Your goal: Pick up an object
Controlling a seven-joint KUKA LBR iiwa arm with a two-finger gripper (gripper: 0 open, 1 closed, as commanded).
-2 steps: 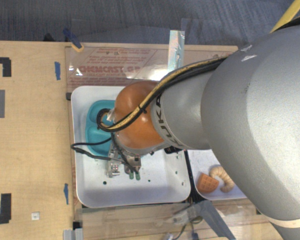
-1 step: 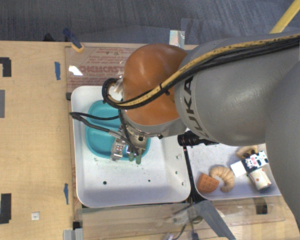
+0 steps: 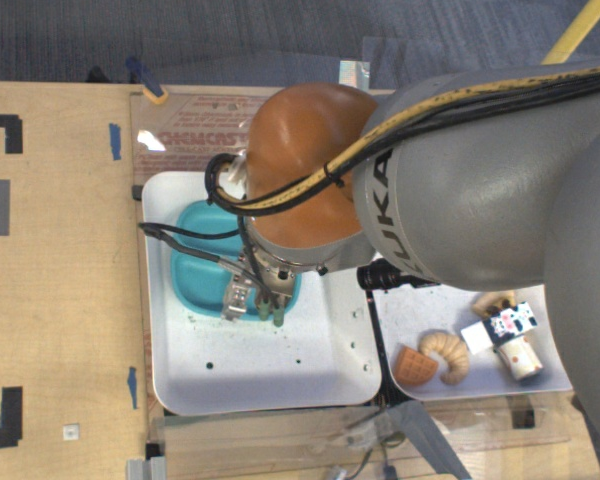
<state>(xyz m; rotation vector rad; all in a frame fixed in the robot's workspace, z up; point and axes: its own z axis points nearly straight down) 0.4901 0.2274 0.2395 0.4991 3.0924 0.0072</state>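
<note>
Camera view, looking down at a slant. The grey arm (image 3: 480,178) enters from the right and covers much of the upper right; its orange band (image 3: 300,163) hangs over the far end of the left bin (image 3: 280,388). A yellow-and-black cable (image 3: 420,118) runs along the arm to the wrist, and black cables (image 3: 180,238) loop out on the wrist's left side.

The pincer (image 3: 271,318) points down into the left bin, its two dark fingertips (image 3: 278,319) close together just above the white floor, at the near right edge of a blue bowl (image 3: 202,268). Nothing is seen between the fingertips; they appear nearly closed on no object. The blue bowl lies in the far left part of the left bin, partly hidden under the wrist, and the fingertips stand just beside its rim; whether they touch it cannot be told.

The right bin (image 3: 420,313) holds four things near its front edge: an orange waffle-patterned piece (image 3: 416,367), a tan ridged piece (image 3: 448,352) touching it on the right, a black-and-white block (image 3: 507,321) and a white cylinder (image 3: 523,360) just beside that block.

Both bins rest on the table (image 3: 60,268), a brown board with black tape marks (image 3: 2,133) and blue tape strips (image 3: 115,140).
</note>
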